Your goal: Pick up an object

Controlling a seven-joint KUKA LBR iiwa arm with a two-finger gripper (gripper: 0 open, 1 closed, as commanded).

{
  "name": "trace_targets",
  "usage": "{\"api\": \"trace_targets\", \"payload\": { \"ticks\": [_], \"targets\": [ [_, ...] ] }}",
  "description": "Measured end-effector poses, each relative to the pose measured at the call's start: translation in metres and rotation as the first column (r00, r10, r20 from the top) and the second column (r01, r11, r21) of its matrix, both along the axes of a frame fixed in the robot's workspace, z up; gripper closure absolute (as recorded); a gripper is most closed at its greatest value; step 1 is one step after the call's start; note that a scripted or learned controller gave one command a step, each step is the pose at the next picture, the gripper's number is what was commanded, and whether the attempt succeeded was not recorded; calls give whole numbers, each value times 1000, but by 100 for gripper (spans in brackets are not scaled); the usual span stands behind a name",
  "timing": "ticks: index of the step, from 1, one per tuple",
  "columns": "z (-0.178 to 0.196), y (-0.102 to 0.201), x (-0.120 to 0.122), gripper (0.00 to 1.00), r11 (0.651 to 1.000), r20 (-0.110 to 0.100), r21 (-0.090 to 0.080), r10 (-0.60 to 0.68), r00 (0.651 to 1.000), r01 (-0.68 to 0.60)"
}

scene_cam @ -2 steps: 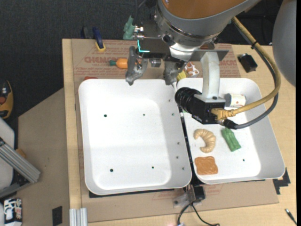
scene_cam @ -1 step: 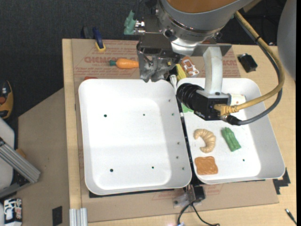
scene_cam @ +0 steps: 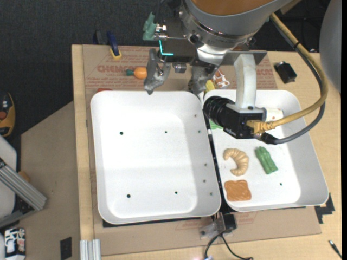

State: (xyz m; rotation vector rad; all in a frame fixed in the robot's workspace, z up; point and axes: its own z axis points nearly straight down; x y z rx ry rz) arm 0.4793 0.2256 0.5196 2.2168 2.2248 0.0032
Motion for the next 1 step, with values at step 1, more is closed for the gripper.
{"api": "trace_targets", "payload": {
  "ticks": [1],
  "targets": [
    [11,1,0,100,1000,3,1,2,1000,-2]
  ]
}}
